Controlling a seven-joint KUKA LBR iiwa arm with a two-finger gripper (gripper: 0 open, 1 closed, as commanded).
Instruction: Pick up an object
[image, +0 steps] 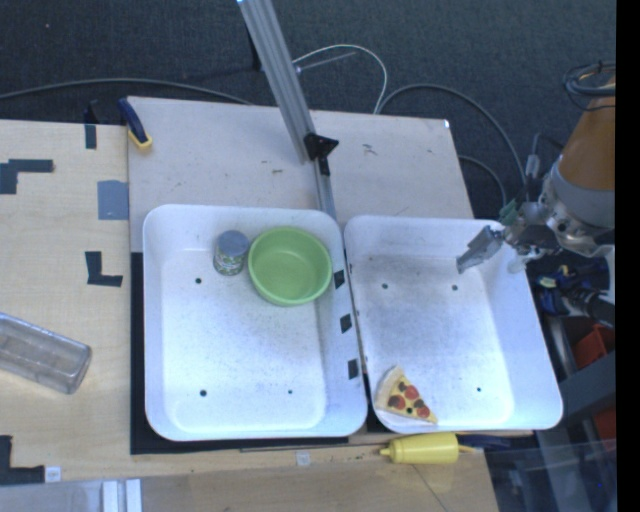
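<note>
White plastic lies under me: two bins side by side, and I take the right bin (445, 330) as my landmark. My gripper (478, 252) hangs over its far right corner, near the rim, with nothing between its fingers; how wide they stand I cannot tell from this slant. My arm (590, 165), grey with its orange band, comes in past the bin's right side.

At the bin's near left corner lies a pizza slice (404, 396), well apart from my gripper. Just outside the bin's near rim, on the bench, rests a yellow bottle (425, 449) on its side.

Left of my landmark sits the left bin (240, 400). In its far part stands a green bowl (290, 265), and a small can (231, 252) stands just beside the bowl, on the side away from the right bin.
</note>
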